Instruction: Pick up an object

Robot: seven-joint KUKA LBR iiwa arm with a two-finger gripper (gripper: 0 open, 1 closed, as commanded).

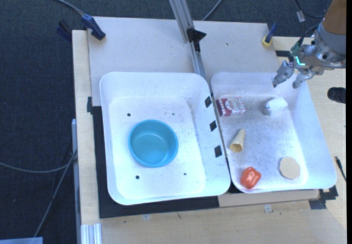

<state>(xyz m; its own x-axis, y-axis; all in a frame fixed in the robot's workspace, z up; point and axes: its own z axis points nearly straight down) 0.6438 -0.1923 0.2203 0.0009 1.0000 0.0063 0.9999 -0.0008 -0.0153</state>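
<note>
The claw (290, 76) is seen above the far rim of the right bin (316, 122), its fingers spread apart with nothing between them. Nothing has been picked up yet. Nearest lies a pale lump (273, 106); further off in that bin lie a carton (230, 106), a cone (237, 140), a red pepper (250, 177) and a tan disc (289, 167). A blue bowl (153, 143) sits in the left bin (118, 127). Descent, closing and lift all appear to remain.

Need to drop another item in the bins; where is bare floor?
Left bin: wide bare floor around the blue bowl. Right bin: bare middle between cone and round disc; its corners hold things.
</note>
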